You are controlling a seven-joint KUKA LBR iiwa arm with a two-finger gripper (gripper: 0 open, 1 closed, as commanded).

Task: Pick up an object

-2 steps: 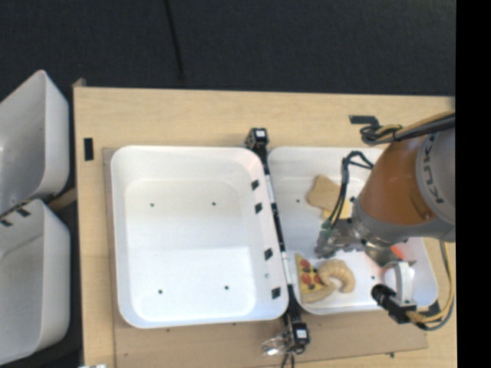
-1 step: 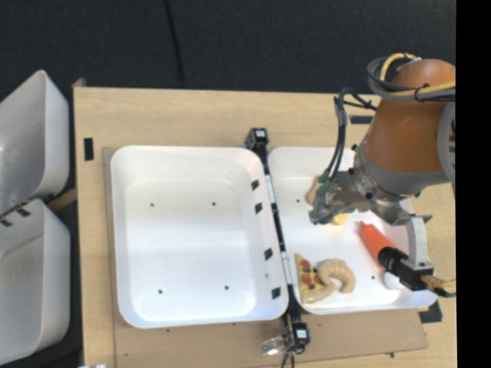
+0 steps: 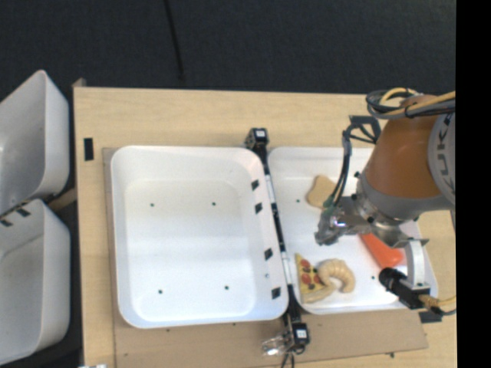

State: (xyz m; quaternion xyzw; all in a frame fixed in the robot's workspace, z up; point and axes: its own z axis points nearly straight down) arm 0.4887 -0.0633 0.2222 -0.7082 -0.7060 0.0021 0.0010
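While the arm reaches into the right bin [image 3: 291, 163], we see the gripper [image 3: 331, 228] above its floor | finger opening: we cannot tell | croissant [image 3: 338, 273] just beside pizza slice [image 3: 308, 277], near front wall | tan piece [image 3: 321, 191] behind

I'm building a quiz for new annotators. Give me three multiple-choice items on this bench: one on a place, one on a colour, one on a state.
1. Where does the pizza slice toy lie?
A. left bin
B. right bin, near corner by the divider
C. on the bench

2. What colour is the object beside the arm?
A. orange
B. blue
C. green

3. How does the gripper stand relative to the croissant toy?
A. apart from it
B. clamped around it
C. pressing it flat

Answers: 1 B, it lies in the right bin against the divider wall. 2 A, it is bright orange. 3 A, white bin floor shows between them.
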